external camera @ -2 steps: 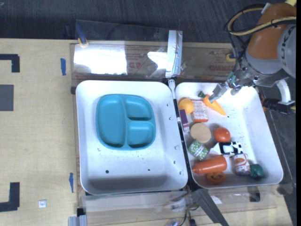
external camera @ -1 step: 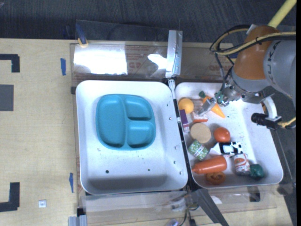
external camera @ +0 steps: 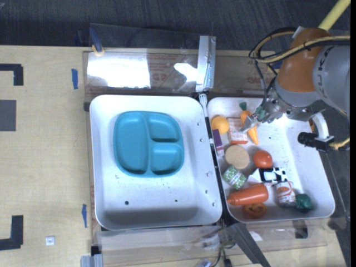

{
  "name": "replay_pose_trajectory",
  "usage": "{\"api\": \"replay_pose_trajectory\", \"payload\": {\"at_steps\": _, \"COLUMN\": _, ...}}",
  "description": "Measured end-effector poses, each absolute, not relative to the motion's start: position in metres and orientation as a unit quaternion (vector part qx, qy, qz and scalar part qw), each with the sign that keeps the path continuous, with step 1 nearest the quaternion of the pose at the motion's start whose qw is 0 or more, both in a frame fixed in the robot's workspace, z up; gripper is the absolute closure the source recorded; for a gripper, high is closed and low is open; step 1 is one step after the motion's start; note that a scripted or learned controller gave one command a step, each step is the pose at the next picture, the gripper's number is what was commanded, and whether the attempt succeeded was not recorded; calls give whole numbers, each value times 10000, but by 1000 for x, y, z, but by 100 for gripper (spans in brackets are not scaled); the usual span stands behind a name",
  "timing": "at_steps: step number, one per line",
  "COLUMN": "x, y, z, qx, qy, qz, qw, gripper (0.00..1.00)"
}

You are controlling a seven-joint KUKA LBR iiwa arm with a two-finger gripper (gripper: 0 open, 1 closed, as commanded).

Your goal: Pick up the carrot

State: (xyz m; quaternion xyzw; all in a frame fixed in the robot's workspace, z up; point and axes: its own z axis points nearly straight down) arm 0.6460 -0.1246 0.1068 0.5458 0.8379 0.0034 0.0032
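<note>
The carrot (external camera: 246, 117) is a small orange toy with a green top, lying near the far edge of the right bin (external camera: 320, 174). Its pointed end reaches down to about the middle of the bin's upper half. The gripper (external camera: 260, 115) hangs right over the carrot's right side, at the end of the grey arm with its orange band (external camera: 300, 65). The gripper's body hides part of the carrot. I cannot see whether the carrot is gripped.
The right bin also holds a yellow-orange fruit (external camera: 219, 124), a tan round disc (external camera: 237, 156), a red tomato (external camera: 262, 159), a long red-orange vegetable (external camera: 247, 194), a small can (external camera: 285, 193) and other toys. A blue divided plate (external camera: 148, 142) lies in the left bin (external camera: 105, 193).
</note>
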Motion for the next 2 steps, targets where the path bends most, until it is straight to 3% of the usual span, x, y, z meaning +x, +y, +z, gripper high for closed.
{"api": "replay_pose_trajectory", "payload": {"at_steps": 1, "x": 663, "y": -169, "z": 87, "qx": 5027, "qy": 8644, "qz": -52, "qw": -117, "gripper": 100}}
{"api": "replay_pose_trajectory", "payload": {"at_steps": 2, "x": 669, "y": -139, "z": 223, "qx": 5260, "qy": 8505, "qz": 12, "qw": 34, "gripper": 100}}
